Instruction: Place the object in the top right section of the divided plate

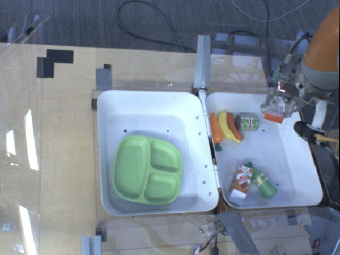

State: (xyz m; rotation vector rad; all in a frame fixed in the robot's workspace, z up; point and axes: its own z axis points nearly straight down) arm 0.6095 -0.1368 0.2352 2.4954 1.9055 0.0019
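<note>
A green divided plate (133, 169) lies in the left bin, with one large section on its left and two smaller ones on its right. In the right bin lie a carrot (215, 128), a banana (229, 126), a small green-labelled can (247, 122), a juice carton (241, 183) and a green bottle (264, 184). My gripper (277, 109) hangs above the right bin's far right corner, beside the can and apart from it. An orange-red piece shows at its tip.
The two white bins (159, 102) sit side by side with a metal divider rail (202, 62) between them. Black cables (154, 15) lie on the floor beyond the bench. The arm's orange band (325, 44) fills the upper right.
</note>
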